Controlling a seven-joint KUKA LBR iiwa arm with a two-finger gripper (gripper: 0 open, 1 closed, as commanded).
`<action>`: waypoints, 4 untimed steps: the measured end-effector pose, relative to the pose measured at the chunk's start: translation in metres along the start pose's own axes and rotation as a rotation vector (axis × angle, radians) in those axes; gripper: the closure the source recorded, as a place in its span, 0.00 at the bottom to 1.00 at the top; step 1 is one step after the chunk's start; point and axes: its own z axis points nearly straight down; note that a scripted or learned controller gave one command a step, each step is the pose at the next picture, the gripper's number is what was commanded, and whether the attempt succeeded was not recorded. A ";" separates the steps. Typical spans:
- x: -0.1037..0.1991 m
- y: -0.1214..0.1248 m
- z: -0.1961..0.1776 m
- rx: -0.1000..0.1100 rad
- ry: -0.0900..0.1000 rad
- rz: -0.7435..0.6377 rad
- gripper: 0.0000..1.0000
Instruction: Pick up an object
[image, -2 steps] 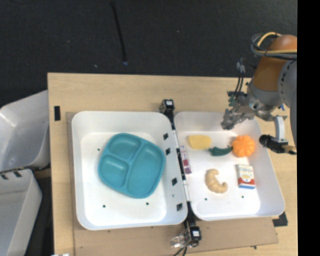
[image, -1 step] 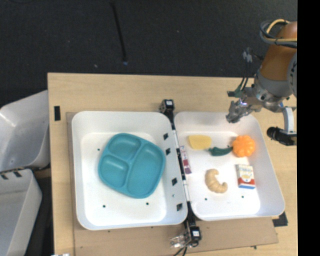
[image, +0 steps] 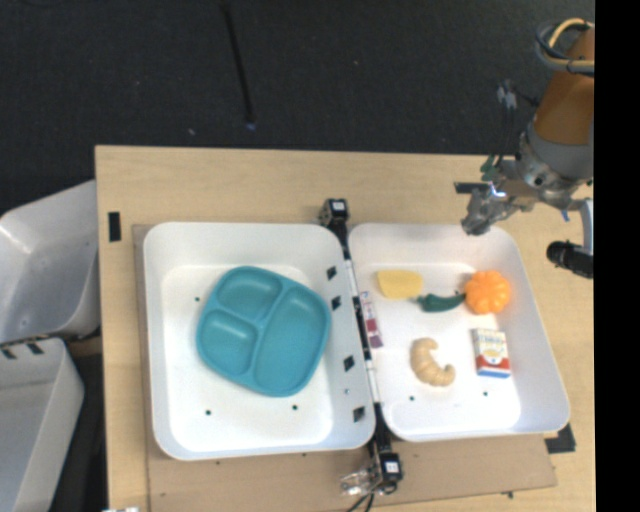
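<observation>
Patience seems the thing for this step — the arm would do well to settle on one item in the right bin (image: 535, 395) and come straight down over it, rather than sweep in low and knock its neighbours about. The orange pumpkin-shaped toy (image: 488, 290) looks the handiest choice to me: it is round, stands proud of the bin floor, and sits nearest the end effector (image: 482, 216). A green piece (image: 438, 300) lies touching its left side, so a clean descent would need the grip lined up away from that contact.

From where I stand, the end effector hovers at the upper right of the frame, over the top edge of the right bin, and carries nothing. Whether it is spread wide or drawn narrow I cannot tell — it is too small and blurred.

The pumpkin toy lies just below it in the frame. Further left is a yellow block (image: 399, 284); lower down, near the bin's middle, a pale croissant (image: 433, 362) with a small red and white carton (image: 491, 353) beside it on the right. The left bin (image: 170, 420) holds a teal divided plate (image: 263, 330), well apart from the arm.
</observation>
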 end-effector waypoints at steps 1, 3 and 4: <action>0.050 -0.013 -0.011 0.005 0.002 0.001 1.00; 0.146 -0.035 0.006 0.007 0.002 0.000 1.00; 0.199 -0.035 -0.007 0.003 0.003 -0.002 1.00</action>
